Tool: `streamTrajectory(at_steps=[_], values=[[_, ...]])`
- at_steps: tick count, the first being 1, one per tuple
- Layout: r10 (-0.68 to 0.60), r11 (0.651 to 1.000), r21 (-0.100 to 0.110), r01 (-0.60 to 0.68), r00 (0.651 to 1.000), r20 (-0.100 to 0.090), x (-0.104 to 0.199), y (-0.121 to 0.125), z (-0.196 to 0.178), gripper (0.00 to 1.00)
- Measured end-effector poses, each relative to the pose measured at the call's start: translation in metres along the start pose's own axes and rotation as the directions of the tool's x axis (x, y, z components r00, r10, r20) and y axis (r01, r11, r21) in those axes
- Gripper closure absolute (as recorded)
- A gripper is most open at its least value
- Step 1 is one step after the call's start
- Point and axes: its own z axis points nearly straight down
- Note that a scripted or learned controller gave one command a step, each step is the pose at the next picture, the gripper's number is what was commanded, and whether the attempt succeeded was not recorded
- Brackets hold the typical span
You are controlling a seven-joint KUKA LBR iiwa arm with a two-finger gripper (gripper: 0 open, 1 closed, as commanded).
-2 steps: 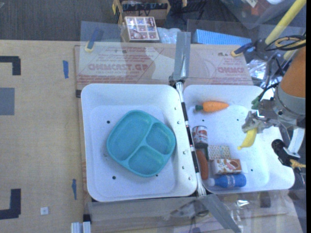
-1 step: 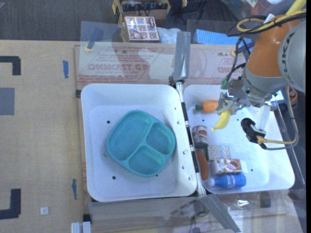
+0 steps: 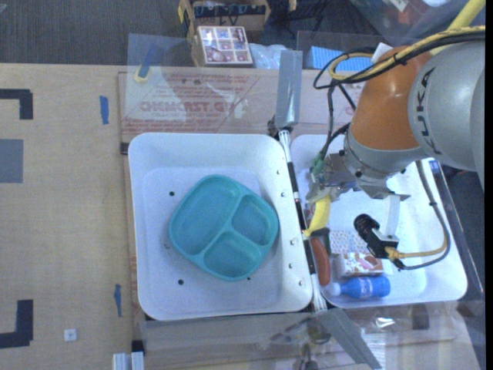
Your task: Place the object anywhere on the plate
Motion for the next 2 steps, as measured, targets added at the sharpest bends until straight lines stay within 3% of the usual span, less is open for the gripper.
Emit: streamTrajectory(at_steps=[1,2], values=[[-0.016,1.000,0.001,0.016,1.000,0.000,0.0756,-0.0121,0.0002,1.00],[-0.015,1.000,0.000,0.015,1.000,0.000,0.0753,-0.0120,0.0002,0.00]])
